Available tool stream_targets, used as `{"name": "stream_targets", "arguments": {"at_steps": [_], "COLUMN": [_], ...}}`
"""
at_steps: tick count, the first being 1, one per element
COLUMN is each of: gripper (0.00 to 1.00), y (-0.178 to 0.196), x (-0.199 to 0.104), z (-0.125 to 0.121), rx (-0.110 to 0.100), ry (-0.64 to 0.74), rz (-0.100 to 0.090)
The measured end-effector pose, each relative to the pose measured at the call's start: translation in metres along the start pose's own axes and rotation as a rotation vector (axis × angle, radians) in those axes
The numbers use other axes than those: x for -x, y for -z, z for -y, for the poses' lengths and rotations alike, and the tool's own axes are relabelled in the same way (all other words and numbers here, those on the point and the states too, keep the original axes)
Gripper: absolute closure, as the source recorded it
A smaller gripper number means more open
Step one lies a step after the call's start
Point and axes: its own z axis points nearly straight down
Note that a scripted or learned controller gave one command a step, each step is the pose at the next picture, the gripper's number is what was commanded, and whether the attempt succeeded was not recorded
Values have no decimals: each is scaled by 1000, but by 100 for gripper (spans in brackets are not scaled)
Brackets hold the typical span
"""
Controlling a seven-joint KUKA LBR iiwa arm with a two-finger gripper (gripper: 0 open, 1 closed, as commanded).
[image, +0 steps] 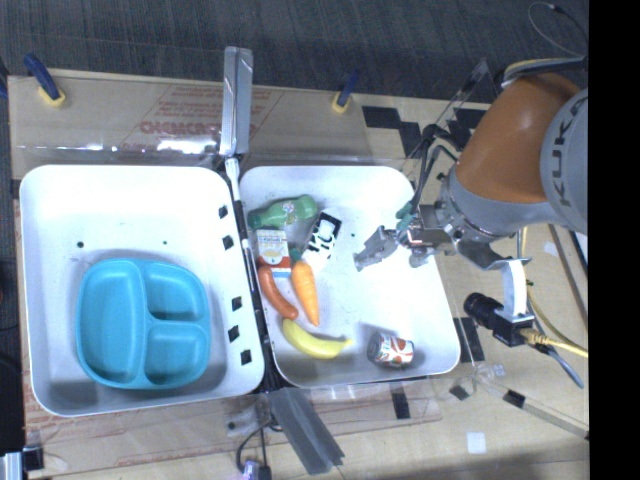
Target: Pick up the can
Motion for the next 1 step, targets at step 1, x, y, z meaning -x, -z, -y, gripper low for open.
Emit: {"name": "stream_targets", "arguments": {"at_steps": [1], "gripper": [0], "y": [-105], "x": [59], "z": [31], "rx": [1], "ry": [184], "rz": [0]}}
